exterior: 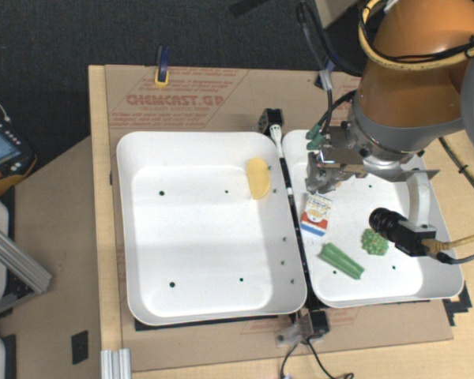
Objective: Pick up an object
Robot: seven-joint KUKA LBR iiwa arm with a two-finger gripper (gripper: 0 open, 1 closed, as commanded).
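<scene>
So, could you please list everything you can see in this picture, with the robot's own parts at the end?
White bins: 2, white, side by side on the bench; left bin, right bin.
Yellow object: 1, pale yellow, in the left bin near its right wall.
Small packet: 1, white with red and blue, in the right bin just below the gripper.
Green stick: 1, green, lying at a slant in the right bin toward the front.
Green knobbly object: 1, green, in the right bin right of the stick.
Cardboard sheet: 1, brown with red print, under the bins.
Arm: 1, grey and orange, over the right bin.
Gripper: 1, metal, low over the right bin's left side.
</scene>
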